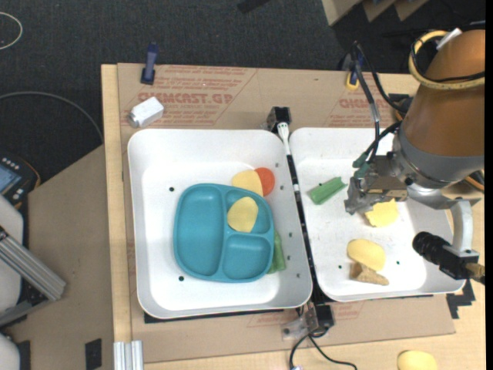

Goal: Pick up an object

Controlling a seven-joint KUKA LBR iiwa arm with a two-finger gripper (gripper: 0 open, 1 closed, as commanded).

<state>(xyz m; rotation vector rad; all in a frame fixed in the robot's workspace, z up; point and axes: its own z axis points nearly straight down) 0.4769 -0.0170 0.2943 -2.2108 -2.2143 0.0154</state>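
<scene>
Arm (pixel 447 114), grey with an orange band, reaching in from the right and hanging over the right bin (pixel 331 233). End effector (pixel 370 196) low over that bin's middle, just beside and partly over a pale yellow chunk (pixel 384 215); open or closed: cannot tell from this angle, and nothing seen gripped.

In the same right bin: a green strip (pixel 326 190) lying to the left of the end effector, slightly apart from it; a rounder yellow lump (pixel 364 251) nearer the front edge; a tan wedge (pixel 370 277) touching that lump from below.

In the left bin (pixel 142 206): a teal divided tray (pixel 208 237) lying flat, with a yellow slice (pixel 243 215) in its upper right compartment. Just beyond the tray's top edge, a yellow round piece (pixel 247 180) and an orange ball (pixel 266 179) side by side, touching. Along the tray's right edge, a green sliver (pixel 278 253) peeking out.

On the cardboard-covered counter (pixel 231 99) behind the left bin: a small white block (pixel 146 112) and a blue clip (pixel 149 62), well apart from both bins.
</scene>
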